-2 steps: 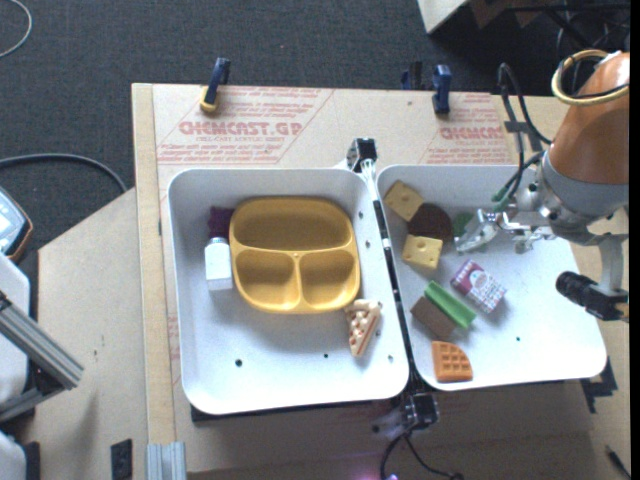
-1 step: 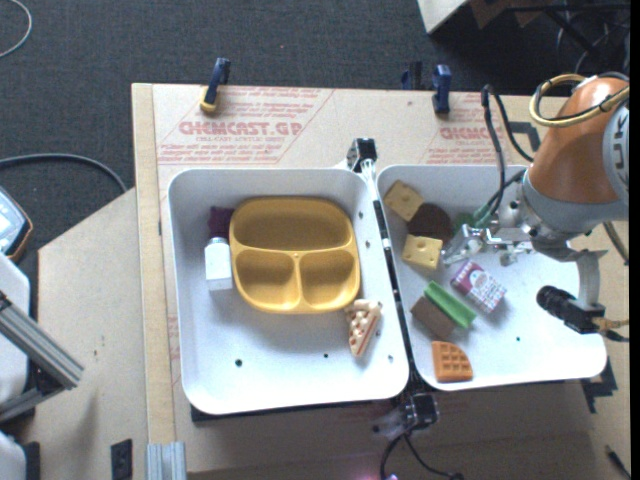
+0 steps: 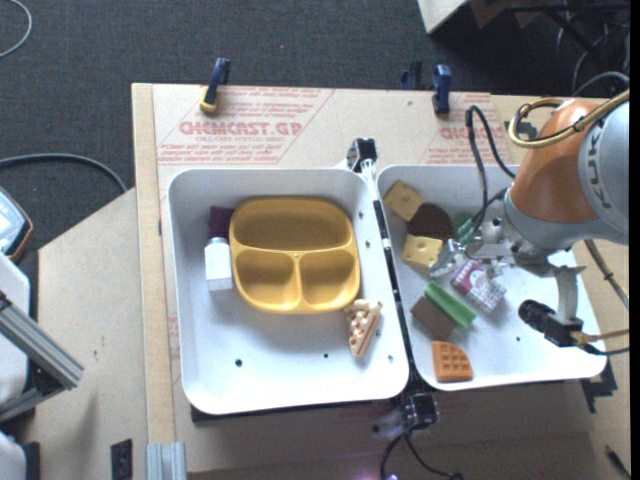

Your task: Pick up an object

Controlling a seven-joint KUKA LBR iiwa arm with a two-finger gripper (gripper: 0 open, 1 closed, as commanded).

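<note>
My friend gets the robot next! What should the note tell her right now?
Pincer: low in the right bin, among the toy food; whether it grips anything is hidden.
Things there: green block, waffle, cheese wedge, brown piece.
Left bin: yellow tray, pizza slice, small white bottle.
Done: nothing visibly lifted.
Left: lift one object.

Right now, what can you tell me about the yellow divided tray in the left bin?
The yellow divided plastic tray lies flat and upright in the left white bin, towards its back. It has rounded corners and three compartments: one long at the back, two smaller in front. A small white bottle sits against its left edge; a pie-slice toy lies by its front right corner.
</note>
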